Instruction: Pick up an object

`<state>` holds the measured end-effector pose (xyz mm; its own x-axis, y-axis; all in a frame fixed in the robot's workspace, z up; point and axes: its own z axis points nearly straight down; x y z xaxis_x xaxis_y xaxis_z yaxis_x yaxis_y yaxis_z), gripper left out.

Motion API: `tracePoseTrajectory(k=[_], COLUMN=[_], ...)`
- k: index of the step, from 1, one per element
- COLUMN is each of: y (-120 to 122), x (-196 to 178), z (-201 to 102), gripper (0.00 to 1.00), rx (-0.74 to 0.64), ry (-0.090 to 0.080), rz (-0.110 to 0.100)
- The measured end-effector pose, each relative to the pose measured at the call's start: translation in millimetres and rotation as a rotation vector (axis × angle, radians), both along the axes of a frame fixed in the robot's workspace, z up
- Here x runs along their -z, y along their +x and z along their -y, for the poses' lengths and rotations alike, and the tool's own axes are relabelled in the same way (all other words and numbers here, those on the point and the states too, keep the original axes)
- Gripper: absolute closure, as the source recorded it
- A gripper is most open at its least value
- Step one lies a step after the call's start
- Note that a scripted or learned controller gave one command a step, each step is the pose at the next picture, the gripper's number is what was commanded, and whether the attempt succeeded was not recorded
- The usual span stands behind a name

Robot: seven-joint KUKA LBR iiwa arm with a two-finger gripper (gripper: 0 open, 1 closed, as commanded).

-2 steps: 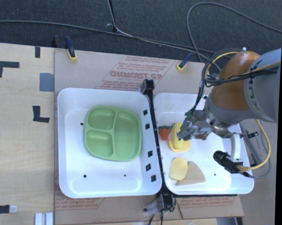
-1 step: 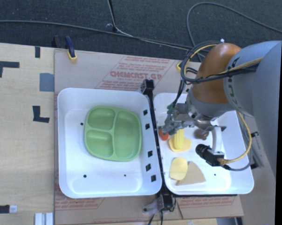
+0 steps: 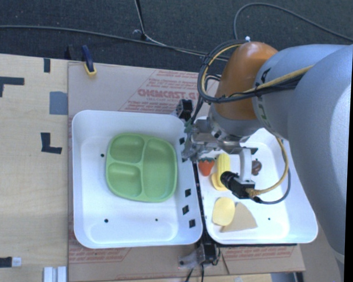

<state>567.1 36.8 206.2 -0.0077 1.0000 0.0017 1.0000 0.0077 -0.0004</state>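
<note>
One yellow banana [image 3: 222, 169], long axis near-far, beneath gripper [image 3: 206, 149].

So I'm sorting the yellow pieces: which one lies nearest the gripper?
The long yellow piece just under the gripper; the rounder yellow one sits farther down the bin.

Glossy white plastic bins [image 3: 85, 221] — matt green plastic tray [image 3: 142, 167] inside one.

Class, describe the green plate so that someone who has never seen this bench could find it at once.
Start with the two white bins side by side; take the left bin, away from the arm. The green plate lies flat in its middle. It is pale green with rounded corners and split into three compartments, unlike the small yellow, orange and tan items in the right bin.
</note>
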Motion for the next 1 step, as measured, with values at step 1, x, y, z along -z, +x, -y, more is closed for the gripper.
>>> tracePoseTrajectory(k=[1], y=[0.7], x=[-18.8], z=[-57.1], gripper=[1.0], rx=[0.0], ry=[0.0], rz=[0.0])
